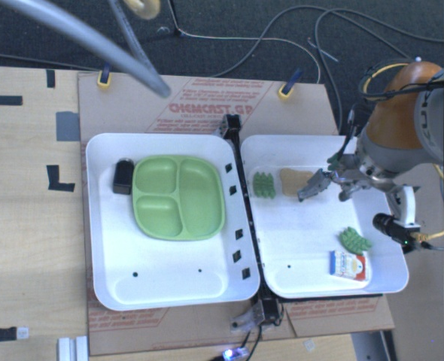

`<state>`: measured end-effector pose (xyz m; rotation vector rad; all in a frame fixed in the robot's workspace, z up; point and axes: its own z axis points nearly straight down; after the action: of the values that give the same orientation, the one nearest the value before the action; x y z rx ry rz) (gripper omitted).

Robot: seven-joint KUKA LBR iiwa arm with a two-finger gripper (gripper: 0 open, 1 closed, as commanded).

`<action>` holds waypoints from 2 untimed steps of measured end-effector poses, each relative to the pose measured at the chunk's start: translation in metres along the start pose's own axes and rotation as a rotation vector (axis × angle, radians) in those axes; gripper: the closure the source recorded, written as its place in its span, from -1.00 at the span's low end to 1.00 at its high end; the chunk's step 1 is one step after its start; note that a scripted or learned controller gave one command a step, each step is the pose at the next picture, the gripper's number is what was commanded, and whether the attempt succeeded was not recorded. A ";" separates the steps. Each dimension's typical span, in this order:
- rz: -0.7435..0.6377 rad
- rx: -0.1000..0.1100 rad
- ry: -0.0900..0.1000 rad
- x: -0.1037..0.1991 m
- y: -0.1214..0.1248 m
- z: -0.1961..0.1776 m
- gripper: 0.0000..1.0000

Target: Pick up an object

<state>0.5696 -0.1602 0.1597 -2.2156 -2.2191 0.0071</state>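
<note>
My gripper hangs over the upper part of the right bin, open, with its two fingers spread and nothing between them. Its left fingertip is just below and right of a flat tan piece. A small green ridged item lies by the bin's left wall. Lower right in the same bin lie a green leafy object and a small red, white and blue carton. The left bin holds a green divided plate and a black block.
Both bins sit on a cardboard sheet on the wooden bench. Black clips line the divider between the bins. Cables trail across the dark floor behind. The grey and orange arm stands over the right bin's right edge.
</note>
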 end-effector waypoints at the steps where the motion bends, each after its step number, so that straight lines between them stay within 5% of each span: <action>1: 0.000 0.001 0.000 0.005 -0.007 0.063 -1.00; 2: -0.001 -0.004 -0.001 0.005 -0.006 0.049 1.00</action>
<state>0.5637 -0.1555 0.1107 -2.2165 -2.2231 0.0040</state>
